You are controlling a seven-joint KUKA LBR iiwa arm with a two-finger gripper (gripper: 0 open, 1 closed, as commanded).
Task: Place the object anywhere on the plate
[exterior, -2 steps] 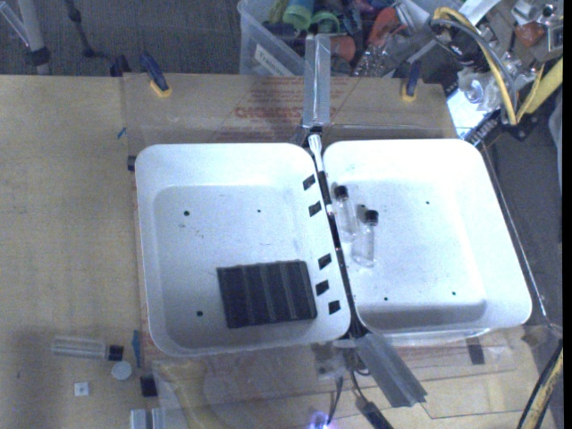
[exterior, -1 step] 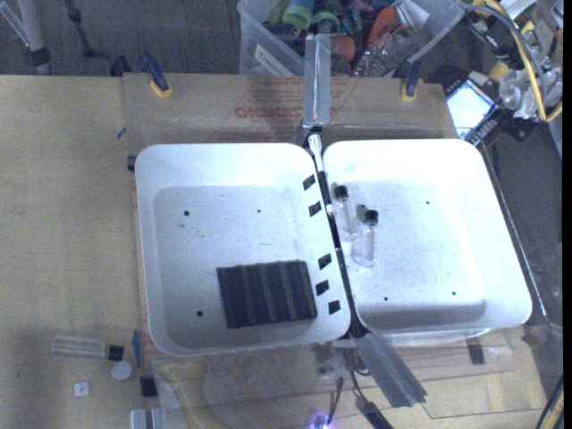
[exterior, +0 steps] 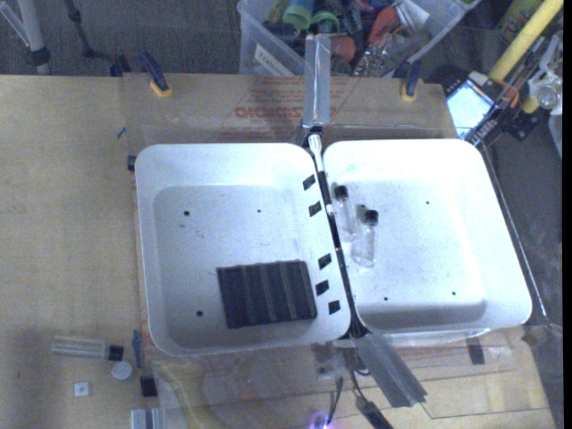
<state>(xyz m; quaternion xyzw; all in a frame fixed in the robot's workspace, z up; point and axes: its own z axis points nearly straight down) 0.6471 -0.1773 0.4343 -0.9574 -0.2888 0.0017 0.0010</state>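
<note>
A dark ribbed rectangular plate [exterior: 266, 293] lies flat in the front part of the left bin [exterior: 179, 186]. In the right bin [exterior: 447, 195], close to the wall the bins share, lie two small clear vials with black caps. One vial [exterior: 340, 204] sits right against the divider. The other vial [exterior: 365, 238] lies just to its right and a little nearer the front. The two vials are close together; I cannot tell if they touch.
A metal bar [exterior: 315, 79] runs back from the bins' shared wall. A clear tub of mixed toys [exterior: 357, 7] stands behind the bench. Small loose parts [exterior: 85, 349] lie on the bench at the front left. A yellow tube [exterior: 529, 25] leans at the back right.
</note>
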